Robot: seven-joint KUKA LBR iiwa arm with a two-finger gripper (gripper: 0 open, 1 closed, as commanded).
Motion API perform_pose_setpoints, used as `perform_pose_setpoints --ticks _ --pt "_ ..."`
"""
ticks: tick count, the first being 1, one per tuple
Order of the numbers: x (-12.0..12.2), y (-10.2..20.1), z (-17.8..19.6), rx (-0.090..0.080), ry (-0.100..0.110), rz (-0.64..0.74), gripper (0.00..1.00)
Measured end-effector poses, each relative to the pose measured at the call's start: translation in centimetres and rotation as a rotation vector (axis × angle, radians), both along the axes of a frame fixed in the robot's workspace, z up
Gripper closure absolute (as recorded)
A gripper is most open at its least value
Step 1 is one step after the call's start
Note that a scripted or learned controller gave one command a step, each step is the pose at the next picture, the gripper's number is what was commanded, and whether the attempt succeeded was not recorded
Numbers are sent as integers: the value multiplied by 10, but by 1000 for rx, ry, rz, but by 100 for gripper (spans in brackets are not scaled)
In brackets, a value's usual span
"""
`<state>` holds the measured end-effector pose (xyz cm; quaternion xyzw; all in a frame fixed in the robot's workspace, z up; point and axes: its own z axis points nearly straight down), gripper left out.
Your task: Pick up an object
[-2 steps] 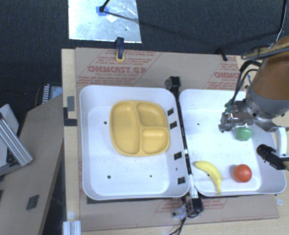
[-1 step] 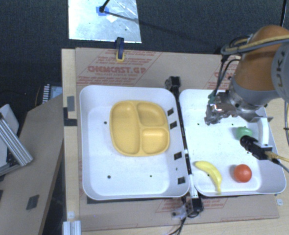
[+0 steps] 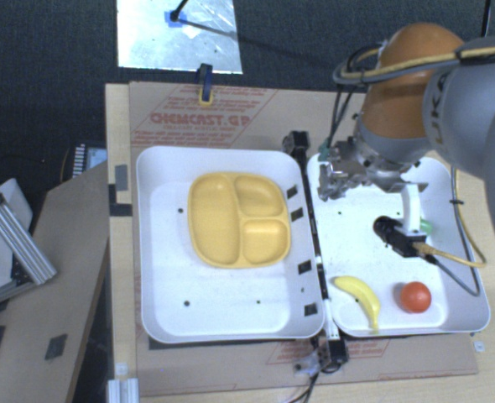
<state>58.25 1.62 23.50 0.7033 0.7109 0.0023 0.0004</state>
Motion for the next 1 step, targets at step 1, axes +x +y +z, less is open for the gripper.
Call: perform_pose_setpoints --ticks 1 --pt "14 53 -12 -1 2 -1 100"
